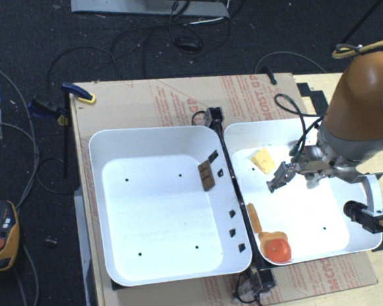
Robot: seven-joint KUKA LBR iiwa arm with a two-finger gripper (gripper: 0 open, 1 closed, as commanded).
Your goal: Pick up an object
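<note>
My gripper [277,179] hangs over the right bin [330,240], near its middle and just right of a pale yellow wedge [263,160] that lies at the bin's back left. The wedge sits apart from the gripper tip, with a small gap between them. A red tomato-like ball [277,249] rests in the front left corner of the right bin, touching a tan piece [254,218] that runs along the left wall. A small brown block [206,175] leans on the right wall of the left bin [115,188].
The grey arm with its orange band [362,96] covers the right bin's back right. A black divider strip [232,179] runs between the bins. Cables and a yellow clamp [81,93] lie beyond the cardboard base.
</note>
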